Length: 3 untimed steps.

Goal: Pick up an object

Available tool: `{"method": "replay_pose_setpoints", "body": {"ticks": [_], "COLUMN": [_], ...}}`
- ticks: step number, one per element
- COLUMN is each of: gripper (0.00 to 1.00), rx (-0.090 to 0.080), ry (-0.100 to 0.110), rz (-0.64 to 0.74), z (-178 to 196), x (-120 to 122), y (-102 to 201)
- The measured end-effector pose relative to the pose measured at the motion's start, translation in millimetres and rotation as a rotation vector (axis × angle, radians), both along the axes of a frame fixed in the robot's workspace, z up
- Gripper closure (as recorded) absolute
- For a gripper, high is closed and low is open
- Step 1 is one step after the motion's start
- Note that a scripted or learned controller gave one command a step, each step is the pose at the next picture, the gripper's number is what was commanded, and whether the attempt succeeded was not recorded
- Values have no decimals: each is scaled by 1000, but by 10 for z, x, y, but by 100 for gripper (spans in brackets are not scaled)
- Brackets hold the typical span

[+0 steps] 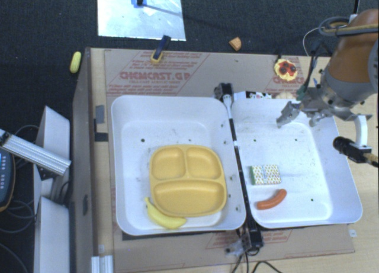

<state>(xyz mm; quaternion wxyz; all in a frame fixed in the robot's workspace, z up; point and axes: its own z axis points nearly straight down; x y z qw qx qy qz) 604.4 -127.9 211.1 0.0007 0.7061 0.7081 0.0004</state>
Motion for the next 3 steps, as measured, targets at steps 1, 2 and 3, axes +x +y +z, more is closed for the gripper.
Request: {"method": "replay_pose_setpoints", "body": {"ticks": [1, 2, 3], "gripper": [0, 0, 0], "rx": [1, 2, -1], "ry": [2, -6, -3], "rz": [-2, 0, 1], "z": [-484, -1229, -1062], "x": [-730, -694, 536], "y": [210, 408, -61]}}
